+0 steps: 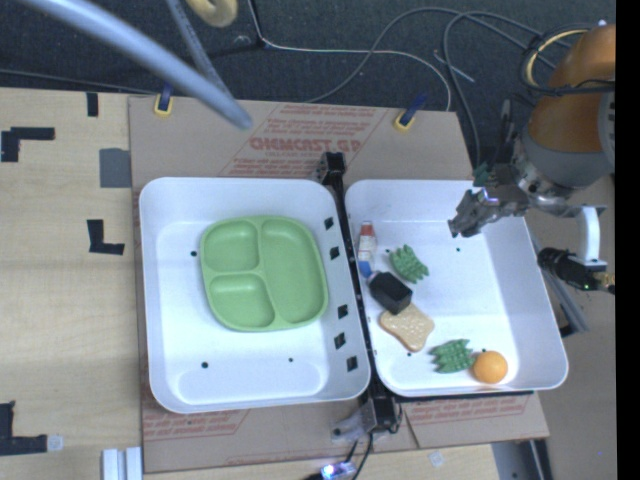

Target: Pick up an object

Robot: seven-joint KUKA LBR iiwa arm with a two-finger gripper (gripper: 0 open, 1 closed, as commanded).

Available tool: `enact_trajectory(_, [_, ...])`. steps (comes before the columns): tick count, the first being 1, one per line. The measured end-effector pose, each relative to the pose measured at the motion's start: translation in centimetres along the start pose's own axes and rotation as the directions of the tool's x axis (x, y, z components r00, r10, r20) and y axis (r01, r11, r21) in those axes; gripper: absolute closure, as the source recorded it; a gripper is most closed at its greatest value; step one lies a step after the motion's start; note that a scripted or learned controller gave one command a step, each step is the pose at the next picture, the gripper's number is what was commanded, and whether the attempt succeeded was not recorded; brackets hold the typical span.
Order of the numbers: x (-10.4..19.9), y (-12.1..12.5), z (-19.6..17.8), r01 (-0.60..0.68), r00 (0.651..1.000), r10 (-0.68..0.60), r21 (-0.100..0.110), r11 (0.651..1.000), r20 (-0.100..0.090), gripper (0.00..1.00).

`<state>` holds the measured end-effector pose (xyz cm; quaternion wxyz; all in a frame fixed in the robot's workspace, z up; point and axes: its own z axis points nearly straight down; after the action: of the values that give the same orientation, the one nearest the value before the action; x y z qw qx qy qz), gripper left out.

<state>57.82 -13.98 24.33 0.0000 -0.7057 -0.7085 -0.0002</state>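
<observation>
My end effector (468, 220) hangs over the far right corner of the right bin (520, 298), holding nothing that I can see; how wide it stands I cannot tell. I judge this the approach. Next I must cross toward the black block (390, 292) near the bin's left wall and descend squarely.

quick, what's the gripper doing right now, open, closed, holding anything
Gripper: above the right bin; nothing seen held; open or closed cannot be told.
</observation>
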Motion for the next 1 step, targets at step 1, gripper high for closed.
enact_trajectory(1, [5.41, 0.51, 1.33, 0.002, 1.000, -0.002, 0.002, 1.000, 0.000, 1.00])
